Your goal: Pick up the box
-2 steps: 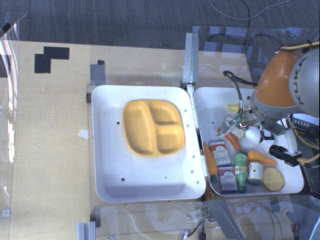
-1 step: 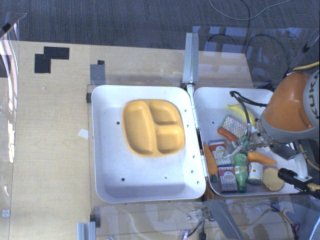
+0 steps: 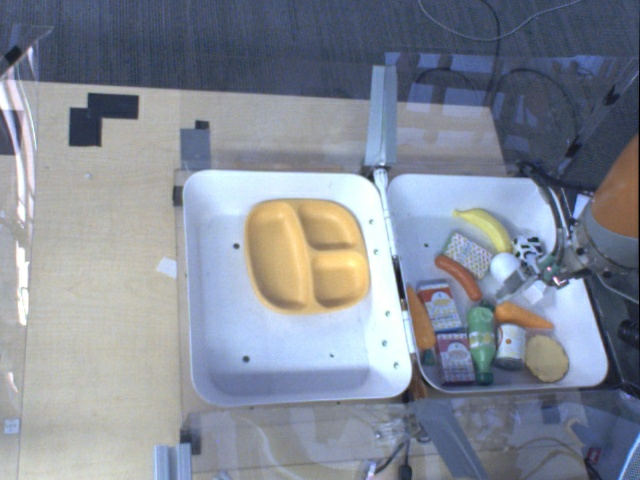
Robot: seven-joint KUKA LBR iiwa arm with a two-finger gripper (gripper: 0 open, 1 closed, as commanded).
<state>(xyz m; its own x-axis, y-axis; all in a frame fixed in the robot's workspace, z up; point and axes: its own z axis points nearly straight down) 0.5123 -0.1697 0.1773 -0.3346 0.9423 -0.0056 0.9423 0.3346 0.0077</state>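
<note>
Here, box (image 3: 440, 305) lies flat in right bin (image 3: 590, 368), well left of claw (image 3: 535, 280); claw state unclear.

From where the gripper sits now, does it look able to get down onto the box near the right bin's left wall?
Probably yes, but tightly: the box shows its top uncovered, while a carrot and a green bottle crowd its sides. The gripper hangs nearby.

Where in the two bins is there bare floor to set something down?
Left bin: bare floor all round the yellow tray, widest along the near edge. Right bin: bare only at its far left corner, behind the banana; the boxes, bottle and carrot crowd the rest.
</note>
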